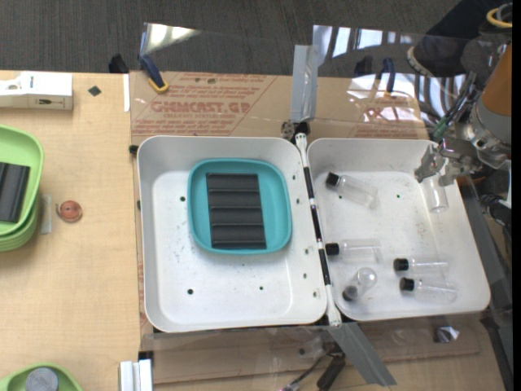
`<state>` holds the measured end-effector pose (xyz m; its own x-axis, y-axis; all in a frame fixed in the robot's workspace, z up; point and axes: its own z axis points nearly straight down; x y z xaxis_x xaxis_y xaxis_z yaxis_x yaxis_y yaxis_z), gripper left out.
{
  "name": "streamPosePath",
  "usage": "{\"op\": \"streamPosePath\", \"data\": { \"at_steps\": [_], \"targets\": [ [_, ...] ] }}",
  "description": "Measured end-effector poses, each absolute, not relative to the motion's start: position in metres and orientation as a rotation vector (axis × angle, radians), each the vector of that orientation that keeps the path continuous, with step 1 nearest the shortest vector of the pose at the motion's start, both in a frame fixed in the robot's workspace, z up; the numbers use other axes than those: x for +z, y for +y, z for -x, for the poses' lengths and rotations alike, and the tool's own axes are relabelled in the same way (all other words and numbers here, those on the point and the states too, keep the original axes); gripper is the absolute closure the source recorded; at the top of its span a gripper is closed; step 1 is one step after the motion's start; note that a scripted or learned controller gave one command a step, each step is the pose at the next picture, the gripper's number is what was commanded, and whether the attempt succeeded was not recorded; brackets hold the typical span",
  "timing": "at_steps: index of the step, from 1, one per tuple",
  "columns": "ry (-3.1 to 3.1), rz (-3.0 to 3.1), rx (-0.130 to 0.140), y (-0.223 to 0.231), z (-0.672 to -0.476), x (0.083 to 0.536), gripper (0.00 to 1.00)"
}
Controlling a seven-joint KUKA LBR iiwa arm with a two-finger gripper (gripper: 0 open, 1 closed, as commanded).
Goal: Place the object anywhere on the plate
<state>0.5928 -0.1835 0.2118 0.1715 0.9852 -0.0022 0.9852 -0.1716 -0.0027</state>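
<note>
Light wooden bench, brown cardboard sheet behind, dark grey carpet floor beyond

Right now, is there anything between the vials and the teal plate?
Yes: the two bins' raised rims meet between the clear vials in the right bin and the teal plate in the left bin. A black ridged insert lies on the plate.

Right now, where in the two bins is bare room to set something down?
Left bin: a wide bare strip in front of the teal plate and a narrower one to its left. Right bin: bare in the middle. Vials crowd its front and left side.
</note>
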Motion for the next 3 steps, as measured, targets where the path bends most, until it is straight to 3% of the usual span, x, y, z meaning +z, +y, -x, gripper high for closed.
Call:
{"op": "streamPosePath", "data": {
  "at_steps": [1,2,3],
  "targets": [
    [-2.021,2.404,0.005,-0.184,-0.593,0.212,0.00],
    [-2.045,2.386,0.003,-0.202,-0.585,0.240,0.00],
    [-2.051,2.380,0.003,-0.205,-0.593,0.245,0.00]
  ]
}}
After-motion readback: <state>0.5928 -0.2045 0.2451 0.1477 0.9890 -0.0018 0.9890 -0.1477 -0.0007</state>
